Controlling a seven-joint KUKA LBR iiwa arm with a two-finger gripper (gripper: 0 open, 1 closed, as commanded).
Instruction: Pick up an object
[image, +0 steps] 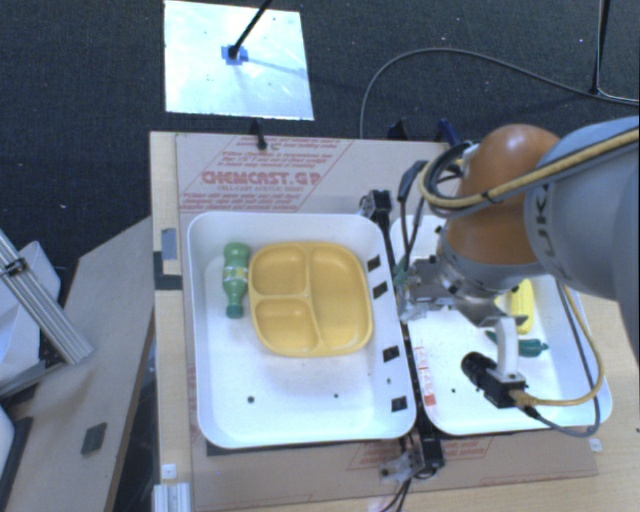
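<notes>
Nearest to us looms the grey arm (590, 210), its orange band (495, 200) high over the desk, on the view's right of the yellow plate (310, 300). Beneath that band the tool (432, 288) hangs low, just past the plate's right edge, about where the two bins meet. The wrist covers most of it, so we cannot tell whether it is apart or together, and we see nothing held in it.

We judge the pick as not yet made: everything that could be taken lies in a bin. The plate, with its three compartments, lies flat in the left bin (215, 400). A green bottle (235, 280) lies on its side against the plate's left edge. Well to the right of the plate, beyond the tool, a yellow object (522, 305) and a small green piece (533, 347) rest in the right bin (570, 410). Closing on one thing and lifting it are left to do.

Both bins sit on a pale sheet with red lettering (262, 175), which shows behind the plate and rests on the wooden desk (120, 290). Further behind the plate is dark carpeted floor (80, 80) with a shiny square panel (235, 70) on it. Far left of the plate, a metal rail (40, 310) leans in.
</notes>
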